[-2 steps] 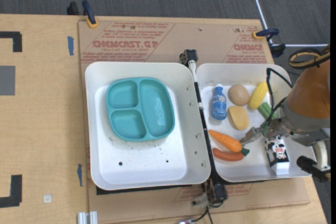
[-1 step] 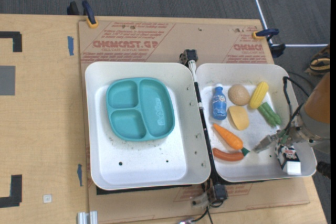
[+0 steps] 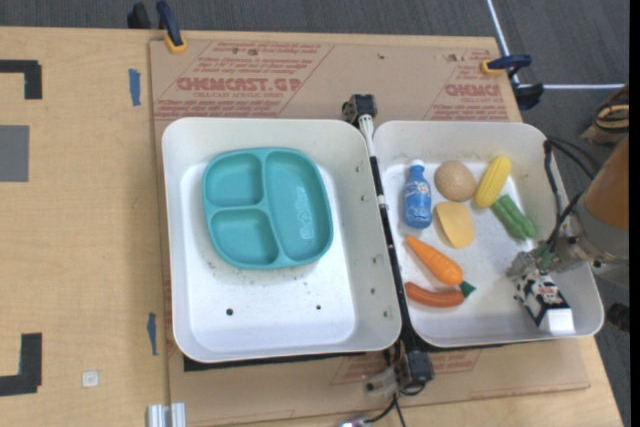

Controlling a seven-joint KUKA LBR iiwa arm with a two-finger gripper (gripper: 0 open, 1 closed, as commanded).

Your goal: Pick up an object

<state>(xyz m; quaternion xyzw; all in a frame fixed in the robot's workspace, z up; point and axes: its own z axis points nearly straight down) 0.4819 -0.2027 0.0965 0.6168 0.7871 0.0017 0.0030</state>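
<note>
We see the two-finger gripper [image 3: 540,287] low over the right white bin's [image 3: 500,320] near right corner, by the rim; whether its fingers are spread or pressed together we cannot tell. Nothing sits between them. The toys lie left of it in that bin: blue bottle [image 3: 417,196], tan round potato [image 3: 455,181], yellow corn cob [image 3: 493,180], green pod [image 3: 514,217], yellow wedge [image 3: 457,226], orange carrot [image 3: 437,260], red chilli [image 3: 435,295]. We spot a teal divided plate [image 3: 268,208] in the left white bin [image 3: 270,315].
</note>
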